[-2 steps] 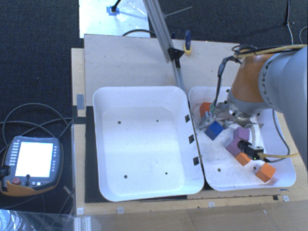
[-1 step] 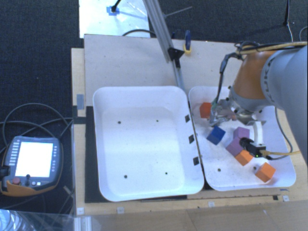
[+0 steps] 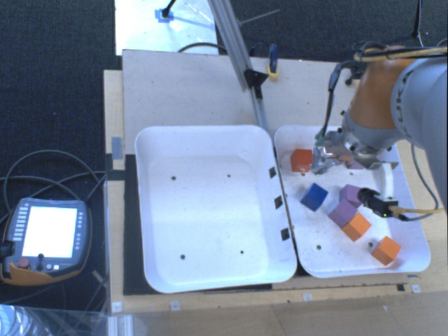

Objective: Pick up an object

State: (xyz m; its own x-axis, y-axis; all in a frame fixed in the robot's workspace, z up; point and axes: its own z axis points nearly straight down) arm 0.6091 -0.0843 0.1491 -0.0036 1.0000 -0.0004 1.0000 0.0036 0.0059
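The gripper [image 3: 323, 161] sits just beside the red block [image 3: 302, 160] and might knock it away; I cannot tell how its jaws stand.

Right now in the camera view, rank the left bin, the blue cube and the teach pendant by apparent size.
1. left bin
2. teach pendant
3. blue cube

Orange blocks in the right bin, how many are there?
3: one orange-red block beside the gripper, one orange block touching the purple blocks, one near the front right corner. The arm may hide others.
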